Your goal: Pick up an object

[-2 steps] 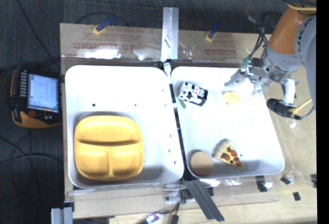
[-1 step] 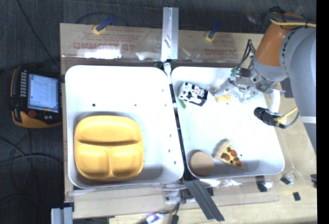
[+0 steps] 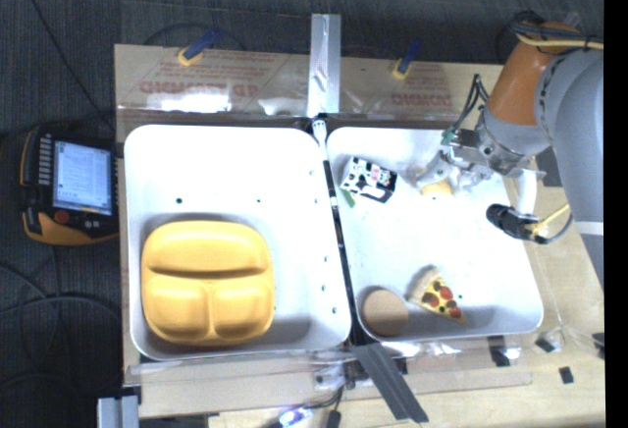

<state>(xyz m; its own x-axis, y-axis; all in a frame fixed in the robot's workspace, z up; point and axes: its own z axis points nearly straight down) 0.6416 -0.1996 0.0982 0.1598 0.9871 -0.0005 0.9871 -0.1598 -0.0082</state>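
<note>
My gripper (image 3: 451, 168) hangs low over the far right part of the right bin (image 3: 491, 259), below the arm's orange band (image 3: 515, 87). A small tan piece (image 3: 435, 187) lies right at the gripper's tip; I cannot tell whether it is held. A black-and-white patterned object (image 3: 368, 179) rests to the gripper's left, near the divider. A toy pizza slice (image 3: 440, 296) and a brown round object (image 3: 385, 310) sit by the right bin's near edge. A large yellow bun-shaped object (image 3: 208, 279) lies in the left bin (image 3: 226, 161).
A black and yellow handle-like part (image 3: 525, 222) juts over the right bin's right side. A pendant with a lit screen (image 3: 71, 183) lies left of the bins. A metal post (image 3: 324, 63) stands behind the divider.
</note>
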